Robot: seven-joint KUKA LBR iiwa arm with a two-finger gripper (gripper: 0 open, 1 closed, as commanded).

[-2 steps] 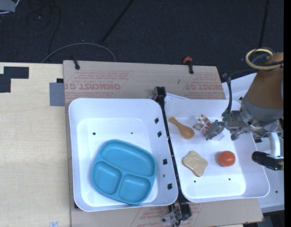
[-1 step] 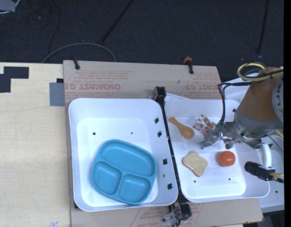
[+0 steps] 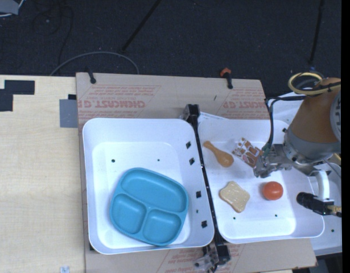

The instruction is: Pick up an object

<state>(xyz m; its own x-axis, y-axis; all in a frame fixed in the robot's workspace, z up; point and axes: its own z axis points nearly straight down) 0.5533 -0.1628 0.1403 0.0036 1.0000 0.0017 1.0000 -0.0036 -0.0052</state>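
Gripper [image 3: 266,165] centre-right in right bin [image 3: 311,229], finger state unclear, w/ tomato [image 3: 272,190] just below, packet [image 3: 247,151] left, toast [image 3: 234,196], wooden spoon [image 3: 219,153] nearby, blue tray [image 3: 148,205] in left bin [image 3: 101,135].

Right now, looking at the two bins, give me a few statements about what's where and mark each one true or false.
1. The blue divided plate lies in the left bin. True.
2. The tomato sits in the left bin. False: it is in the right bin.
3. The toast slice lies left of the tomato. True.
4. The wooden spoon rests on the blue plate. False: it lies on the right bin's floor.
5. The tool is over the right bin, above the tomato in the picture. True.
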